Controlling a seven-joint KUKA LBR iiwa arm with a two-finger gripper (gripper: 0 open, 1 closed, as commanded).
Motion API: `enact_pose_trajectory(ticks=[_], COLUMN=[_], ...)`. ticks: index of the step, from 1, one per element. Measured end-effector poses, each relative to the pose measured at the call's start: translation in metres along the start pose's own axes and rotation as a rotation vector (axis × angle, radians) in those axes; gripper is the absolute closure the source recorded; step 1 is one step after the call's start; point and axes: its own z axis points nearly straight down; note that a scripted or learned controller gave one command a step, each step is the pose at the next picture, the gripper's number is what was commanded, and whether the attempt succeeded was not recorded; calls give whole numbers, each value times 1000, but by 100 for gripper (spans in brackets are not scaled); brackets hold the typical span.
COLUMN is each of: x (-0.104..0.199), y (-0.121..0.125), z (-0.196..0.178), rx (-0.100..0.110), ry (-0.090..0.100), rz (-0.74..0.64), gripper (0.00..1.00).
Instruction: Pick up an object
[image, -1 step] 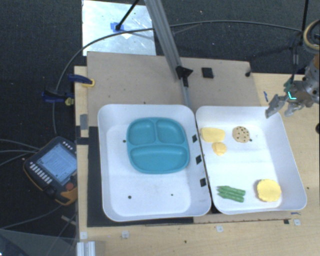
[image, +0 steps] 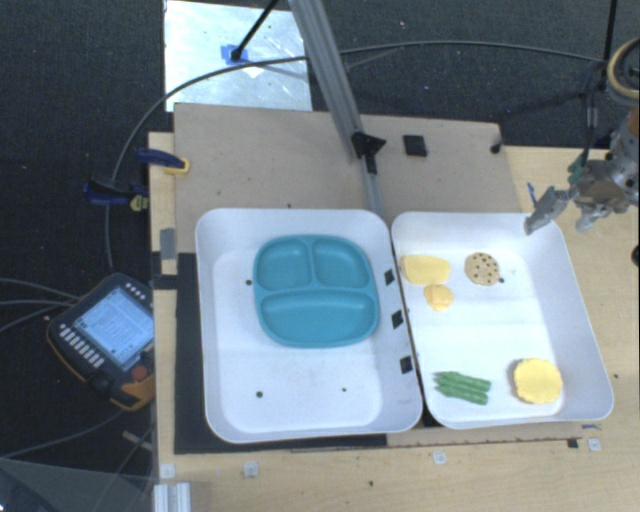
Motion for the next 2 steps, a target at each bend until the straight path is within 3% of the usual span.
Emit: enact_pose_trajectory(ticks=[2], x=[5], y=[-14], z=[113], rx=[6], ry=[1], rz=[3], gripper=[0])
